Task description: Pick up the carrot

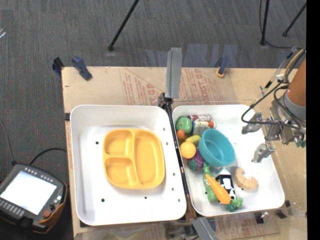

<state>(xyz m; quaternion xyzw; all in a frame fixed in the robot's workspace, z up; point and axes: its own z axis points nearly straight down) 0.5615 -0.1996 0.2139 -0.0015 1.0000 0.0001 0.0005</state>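
Note:
The orange carrot [218,188] lies at a slant near the front of the right bin [265,194], with its green top end toward the front right. It rests among a green vegetable and a black-and-white toy. My gripper [256,141] hangs over the right side of that bin, above and to the right of the carrot and well apart from it. It is open, and there is nothing between its fingers [262,153].
A teal bowl [217,147], a yellow lemon [187,150], a green apple [183,124], purple grapes [196,162] and a tan croissant-like piece [246,179] share the right bin. A yellow divided plate [134,158] sits in the left bin [85,134].

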